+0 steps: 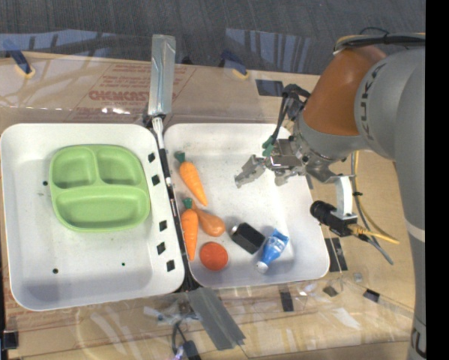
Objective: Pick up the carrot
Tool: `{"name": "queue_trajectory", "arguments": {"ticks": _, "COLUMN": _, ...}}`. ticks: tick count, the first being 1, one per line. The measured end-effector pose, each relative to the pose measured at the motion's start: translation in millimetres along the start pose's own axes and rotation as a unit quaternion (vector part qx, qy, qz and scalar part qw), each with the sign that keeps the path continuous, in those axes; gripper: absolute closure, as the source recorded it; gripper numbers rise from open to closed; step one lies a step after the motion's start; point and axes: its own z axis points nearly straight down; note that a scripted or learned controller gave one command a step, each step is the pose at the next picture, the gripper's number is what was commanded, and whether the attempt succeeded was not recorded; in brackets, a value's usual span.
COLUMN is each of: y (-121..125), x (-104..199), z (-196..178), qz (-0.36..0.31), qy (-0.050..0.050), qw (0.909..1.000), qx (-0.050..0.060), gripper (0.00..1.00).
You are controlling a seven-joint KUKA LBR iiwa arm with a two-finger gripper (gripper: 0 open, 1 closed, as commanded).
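Seen from above, the gripper (248, 173) hangs open and empty over the middle of the right bin (303, 272), while the nearer carrot (193, 183) lies to its left close to that bin's left wall, long axis slanting from leafy top at upper left to tip at lower right

Both white bins (29, 276) look like smooth matt plastic. The green divided plate (99, 186) has a soft plastic sheen. The carrots (193, 182) appear smooth and matt. The worktop (74, 81) looks like cardboard under glossy clear film.
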Motion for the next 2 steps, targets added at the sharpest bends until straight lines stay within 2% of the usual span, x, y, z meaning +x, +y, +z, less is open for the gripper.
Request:
{"name": "queue_trajectory", "arguments": {"ticks": 1, "y": 5.8, "x": 56.2, "z": 76.7, "qz": -0.066, "qy": 0.000, "qw": 0.9978, "qx": 0.001, "gripper": 0.00}}
{"name": "queue_trajectory", "arguments": {"ticks": 2, "y": 68.2, "x": 53.0, "z": 103.9, "qz": -0.153, "qy": -0.001, "qw": 0.9882, "qx": -0.002, "gripper": 0.00}}
